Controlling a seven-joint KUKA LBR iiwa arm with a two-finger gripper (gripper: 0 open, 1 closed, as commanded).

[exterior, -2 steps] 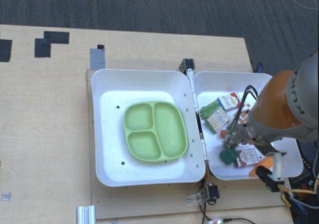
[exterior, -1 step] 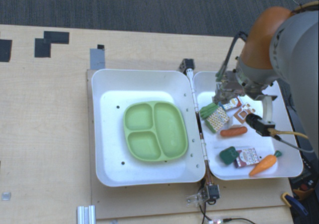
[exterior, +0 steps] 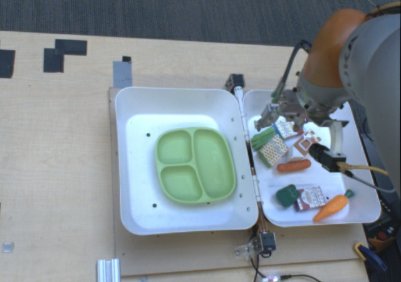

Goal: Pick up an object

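Over right bin (exterior: 369,212) | gripper (exterior: 283,118) above toy pile (exterior: 276,143), opening cannot be told | descend straight on one toy, avoid neighbours

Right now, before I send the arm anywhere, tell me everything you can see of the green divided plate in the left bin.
The green divided plate is pale lime, plastic by its look, a rounded rectangle with raised ridges splitting it into three wells: one long well on the side towards the right bin, two smaller ones on the other side. All three wells look bare. It lies flat, turned slightly askew, near the middle of the left bin, resting on the white floor. Nothing else touches it.
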